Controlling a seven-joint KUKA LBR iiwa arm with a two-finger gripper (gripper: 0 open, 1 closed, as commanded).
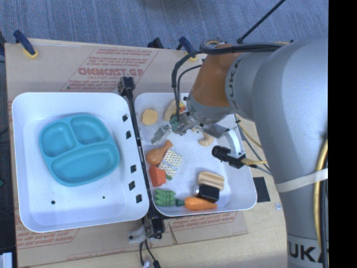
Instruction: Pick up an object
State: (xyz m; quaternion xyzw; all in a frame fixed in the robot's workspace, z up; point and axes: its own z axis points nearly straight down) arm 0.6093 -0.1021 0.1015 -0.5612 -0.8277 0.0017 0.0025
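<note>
My gripper hangs low over the upper middle of the right bin, below the orange wrist band. Toy food lies around it. A round yellow cookie sits to its upper left, and a pale piece lies just above it. An orange drumstick and a patterned cracker lie just below it. A small beige piece rests to its right. I see nothing held in the gripper.
A red piece, a green vegetable, a carrot, a black block and a tan block crowd the right bin's near end. The left bin holds a blue divided plate. A black divider separates the bins.
</note>
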